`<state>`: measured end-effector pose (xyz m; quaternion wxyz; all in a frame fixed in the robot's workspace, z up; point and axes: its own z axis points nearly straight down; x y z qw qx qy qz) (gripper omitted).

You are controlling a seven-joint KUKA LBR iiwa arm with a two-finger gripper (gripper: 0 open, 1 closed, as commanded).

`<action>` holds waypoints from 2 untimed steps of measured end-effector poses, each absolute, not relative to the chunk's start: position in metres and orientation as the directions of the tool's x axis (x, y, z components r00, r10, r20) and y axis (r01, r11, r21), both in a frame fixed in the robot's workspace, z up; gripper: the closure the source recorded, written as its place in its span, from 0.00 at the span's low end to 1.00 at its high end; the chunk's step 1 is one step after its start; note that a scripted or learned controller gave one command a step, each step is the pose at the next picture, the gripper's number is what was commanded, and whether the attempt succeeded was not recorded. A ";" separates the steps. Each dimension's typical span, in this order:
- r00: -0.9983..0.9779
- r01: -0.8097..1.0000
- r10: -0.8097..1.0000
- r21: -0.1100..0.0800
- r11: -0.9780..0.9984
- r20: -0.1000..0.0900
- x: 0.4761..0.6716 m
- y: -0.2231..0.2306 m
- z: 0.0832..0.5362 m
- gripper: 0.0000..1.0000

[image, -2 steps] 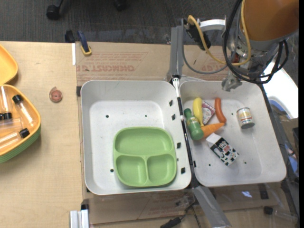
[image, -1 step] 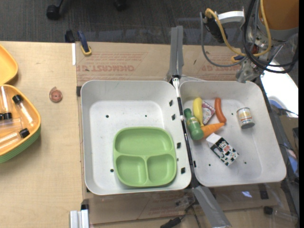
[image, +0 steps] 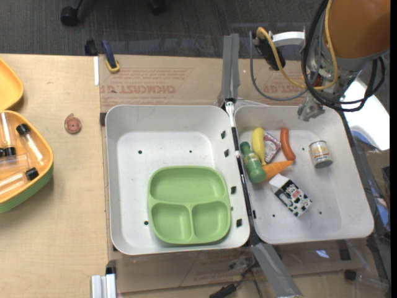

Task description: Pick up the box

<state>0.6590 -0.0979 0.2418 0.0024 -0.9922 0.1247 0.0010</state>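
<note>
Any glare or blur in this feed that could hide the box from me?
Camera view: even lighting, soft shadows; the black-and-white box is sharp against the right bin. A bright blown-out patch sits at the bin's upper right corner beside the arm, whose orange band looks soft and looms large from closeness.

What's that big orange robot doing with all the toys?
The robot arm hangs above the far corner of the right bin, not touching anything. The black-and-white box it should pick up lies flat in that bin, near a carrot, a can and other play food. The left bin has a green divided plate.
</note>
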 end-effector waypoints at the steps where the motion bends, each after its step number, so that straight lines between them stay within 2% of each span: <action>1: 0.969 -0.248 -0.248 -0.004 -0.969 -0.002 0.659 -0.098 0.242 0.00; 2: 0.976 -0.216 -0.216 -0.006 -0.976 -0.003 0.659 -0.024 0.287 0.00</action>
